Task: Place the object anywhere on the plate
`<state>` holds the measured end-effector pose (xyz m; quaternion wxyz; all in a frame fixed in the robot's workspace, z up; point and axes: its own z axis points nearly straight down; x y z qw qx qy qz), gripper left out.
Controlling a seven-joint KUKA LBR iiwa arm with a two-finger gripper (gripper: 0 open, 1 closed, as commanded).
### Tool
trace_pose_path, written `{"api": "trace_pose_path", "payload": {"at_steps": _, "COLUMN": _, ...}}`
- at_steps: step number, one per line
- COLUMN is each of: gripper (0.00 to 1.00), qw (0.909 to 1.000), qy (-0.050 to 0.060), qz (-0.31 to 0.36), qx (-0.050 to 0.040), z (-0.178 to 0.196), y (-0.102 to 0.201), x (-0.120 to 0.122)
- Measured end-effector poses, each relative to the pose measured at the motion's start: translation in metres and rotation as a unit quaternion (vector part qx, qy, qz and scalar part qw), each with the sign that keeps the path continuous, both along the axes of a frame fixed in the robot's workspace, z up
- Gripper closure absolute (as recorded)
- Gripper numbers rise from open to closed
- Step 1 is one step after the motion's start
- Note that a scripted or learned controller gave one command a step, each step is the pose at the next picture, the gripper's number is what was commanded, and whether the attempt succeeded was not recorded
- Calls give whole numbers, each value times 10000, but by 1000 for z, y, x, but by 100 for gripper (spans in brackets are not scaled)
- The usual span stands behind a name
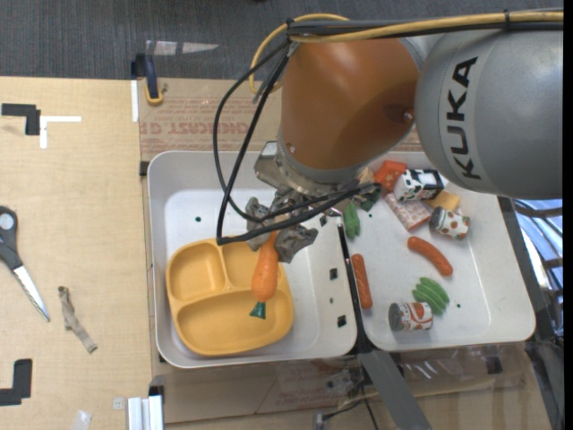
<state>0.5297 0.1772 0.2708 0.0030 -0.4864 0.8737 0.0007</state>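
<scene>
A yellow divided plate (195, 278) lies in the front left of the left bin (159, 240). An orange carrot (264, 274) hangs upright over the plate's right side, its green tip (259, 310) pointing down at the large compartment. My gripper (276, 231) sits right above it, shut on the carrot's upper end, with the grey fingers (299, 239) on either side. Whether the tip touches the plate I cannot tell. The orange wrist band and grey arm cover the back of both bins.
The right bin (501, 330) holds a brown sausage (361, 280), a red sausage (430, 255), a green pea pod (431, 292), a small can (410, 316), a cow toy (417, 184) and other toy foods. Scissors (16, 256) lie on the bench at the left.
</scene>
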Motion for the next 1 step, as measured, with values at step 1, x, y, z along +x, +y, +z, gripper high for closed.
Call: {"api": "trace_pose_path", "payload": {"at_steps": 1, "gripper": 0, "qw": 10000, "qy": 1, "qz": -3, "qx": -1, "z": 0, "y": 0, "x": 0}}
